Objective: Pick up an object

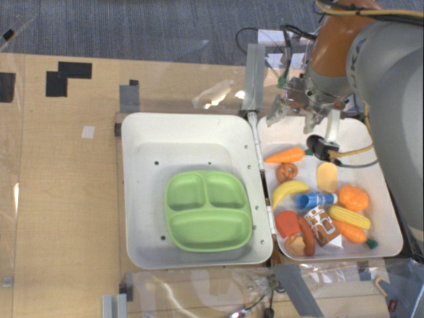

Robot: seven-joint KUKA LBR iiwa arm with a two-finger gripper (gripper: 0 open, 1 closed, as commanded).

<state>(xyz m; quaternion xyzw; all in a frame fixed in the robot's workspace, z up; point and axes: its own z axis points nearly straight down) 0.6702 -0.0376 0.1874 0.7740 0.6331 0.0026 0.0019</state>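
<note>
My gripper (305, 120) hangs over the back end of the right bin (387, 240), under the orange wrist band. Its two pale fingers (277, 115) stand apart, open, with nothing between them. Just in front of it lies an orange carrot (285, 156), and beside that a small reddish-brown ball (287, 171). Further forward are a banana (289, 191), a pale yellow fruit (326, 175), an orange (353, 198), a blue bottle (317, 200), a corn cob (349, 216) and a brown carton (322, 225).
The left bin (142, 177) holds a green divided plate (209, 211). A ridge (260, 171) separates the two bins. The bulky grey arm (391, 98) covers the right bin's far right side. A yellow and black cable (344, 152) trails below the gripper.
</note>
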